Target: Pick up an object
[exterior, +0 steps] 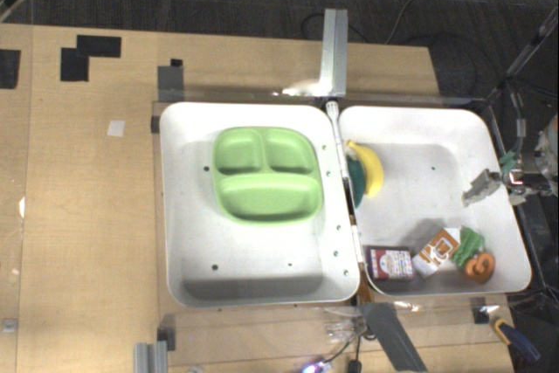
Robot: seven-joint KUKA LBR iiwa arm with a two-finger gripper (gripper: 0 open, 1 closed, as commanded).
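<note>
While the arm waits at the right edge of the bench, its gripper (pixel 483 185) hangs over the right-hand rim of the right bin (pixel 410 131), a small grey shape too slight from here to say whether it is spread or closed, and I see nothing caught in it. Nearest to it, toward the bin's front right corner, lie 3 things crowded together: an orange and green carrot toy (pixel 477 259), an orange and white carton (pixel 438 251) touching it, and a dark little box (pixel 390 263) just beside the carton. Well apart from those, against the bin's left wall, sits a yellow banana (pixel 368 169) with something dark green tucked behind it. Across the divider, the left bin (pixel 188 214) holds a light green divided plate (pixel 266 173), lying flat near the middle. Any of these would do for picking up, and none has been lifted yet. My worry is the cluster: the pieces touch, so a descent there could land on 2 at once, or nudge the carton aside and close on air. The carrot also sits close to the front wall, which might block 1 side of the grip. The banana hugs the divider, so the same trouble waits there.
</note>
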